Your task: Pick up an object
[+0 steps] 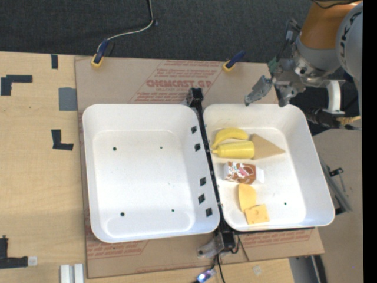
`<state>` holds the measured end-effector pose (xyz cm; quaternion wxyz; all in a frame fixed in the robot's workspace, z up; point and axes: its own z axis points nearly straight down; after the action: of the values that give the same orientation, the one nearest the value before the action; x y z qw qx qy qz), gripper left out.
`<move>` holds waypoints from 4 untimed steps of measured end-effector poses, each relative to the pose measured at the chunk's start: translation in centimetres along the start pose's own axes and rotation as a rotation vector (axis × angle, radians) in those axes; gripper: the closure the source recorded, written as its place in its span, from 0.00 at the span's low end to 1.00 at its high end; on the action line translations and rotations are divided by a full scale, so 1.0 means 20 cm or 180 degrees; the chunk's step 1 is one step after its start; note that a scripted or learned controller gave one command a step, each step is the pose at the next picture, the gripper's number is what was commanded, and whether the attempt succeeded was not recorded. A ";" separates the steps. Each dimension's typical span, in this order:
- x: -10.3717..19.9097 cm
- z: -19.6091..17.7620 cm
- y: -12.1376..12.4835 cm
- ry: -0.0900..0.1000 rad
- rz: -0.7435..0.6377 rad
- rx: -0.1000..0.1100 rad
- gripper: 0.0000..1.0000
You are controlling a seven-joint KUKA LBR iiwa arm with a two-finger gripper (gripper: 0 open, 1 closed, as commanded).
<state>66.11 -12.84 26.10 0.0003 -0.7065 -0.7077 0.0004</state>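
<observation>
Camera view is showing two white bins; the right bin (306,175) is holding one banana (228,136), one yellow bottle (235,151), one packet (241,172), two cheese pieces (251,205). The tool (270,96) is hovering spread open, gripping nothing, beyond its far rim.

I see two white bins, the left bin (141,170) marked with small black dots, the right bin (294,175) likewise. Below the jaws lie a yellow banana (228,136), a yellow bottle (235,151), a tan wedge (268,147), a white packet (241,172) printed in brown and red, and two yellow-orange cheese blocks (251,204). The cardboard sheet (171,81) is brown with red lettering. My table (35,158) is pale wood with black marks. The arm (330,22) is grey with an orange band.
</observation>
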 end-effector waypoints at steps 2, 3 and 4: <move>0.12 0.70 -0.21 -0.0001 0.0007 0.0026 0.00; 0.06 0.88 0.00 0.0005 -0.0005 -0.0014 0.00; 0.06 0.82 -0.01 0.0008 -0.0005 -0.0003 1.00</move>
<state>65.93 -11.58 9.60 0.0009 -0.7059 -0.7083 -0.0009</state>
